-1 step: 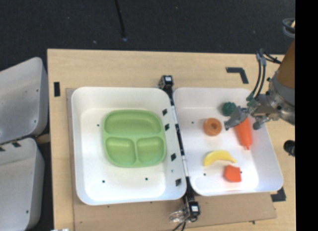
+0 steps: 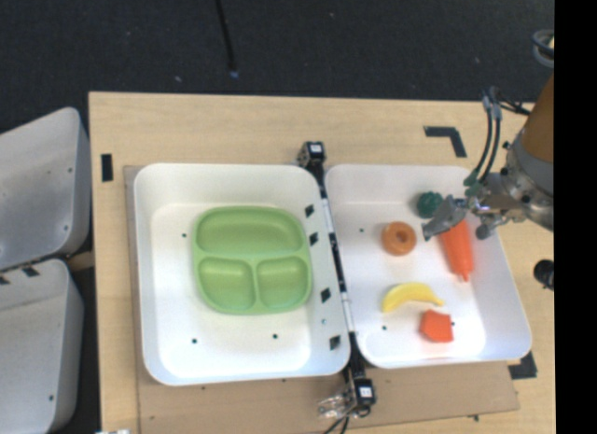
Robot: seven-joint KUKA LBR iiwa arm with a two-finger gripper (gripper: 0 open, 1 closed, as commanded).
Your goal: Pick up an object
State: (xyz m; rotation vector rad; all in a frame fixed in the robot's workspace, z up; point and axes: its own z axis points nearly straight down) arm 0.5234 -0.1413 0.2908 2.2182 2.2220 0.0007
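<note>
Camera view, inspected from largest item to smallest. One wooden surface (image 2: 280, 129) carries two white bins: the left bin (image 2: 168, 348) holds one green divided plate (image 2: 252, 259) with three compartments; the right bin (image 2: 494, 320) holds five small toy foods.

One arm enters from 3 o'clock, and its tool (image 2: 464, 214) hangs over the upper part of the right bin, directly above the top end of the carrot. Whether the tool is released or clenched cannot be told from this angle, and nothing is seen between its fingers.

Candidate objects, one of each:
- Orange carrot (image 2: 459, 249), lying lengthwise toward 6 o'clock from the tool. Judged light, rigid plastic and smooth; its taper invites slipping, so a grip across the thick upper half looks soundest.
- Yellow banana (image 2: 410, 296), at 7 o'clock of the carrot. Judged light and stiff; best taken across the middle of the curve.
- Red-orange piece (image 2: 437, 327), just beside the banana's end at 5 o'clock. Blocky, probably the easiest to clamp.
- Orange round piece (image 2: 399, 238), at 9 o'clock of the carrot. Rounded, likely to roll.
- Dark green piece (image 2: 428, 203), at 10 o'clock of the tool, partly in shadow; shape unclear.
</note>
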